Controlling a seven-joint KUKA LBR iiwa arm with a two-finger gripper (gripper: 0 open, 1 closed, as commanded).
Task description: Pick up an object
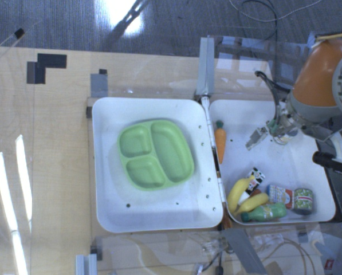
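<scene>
**Inspector:** Green plastic first: a sectioned plate [156,154] is lying in the left bin [107,211], and nothing is standing on it. Moving rightward, what are you recording?

**Assistant:** A toy carrot [220,143] is lying in the right bin [299,153], hard against the wall that divides the two bins, its long axis running up and down the view, leaf end toward the far rim. Along the near rim, a small cluster is sitting: two bananas [246,195], a green bottle [266,212] on its side, a small black-and-white piece [256,176], and two packets [292,198].

**Inspector:** And the gripper?

**Assistant:** The gripper [269,133] is hanging over the bin's far half. Its fingers are standing apart and gripping nothing; bare white floor is showing between them.

**Inspector:** The relation that matters?

**Assistant:** In my judgement the carrot is the cleanest candidate: it is lying to the left of the fingers, near but apart. The cluster is lying toward the camera from them and is packed close, items touching.

**Inspector:** Limitations?

**Assistant:** The gripper's height above the floor is not readable from this slant. The packet labels are too small to make out, and the arm is being cut off at the right.
</scene>
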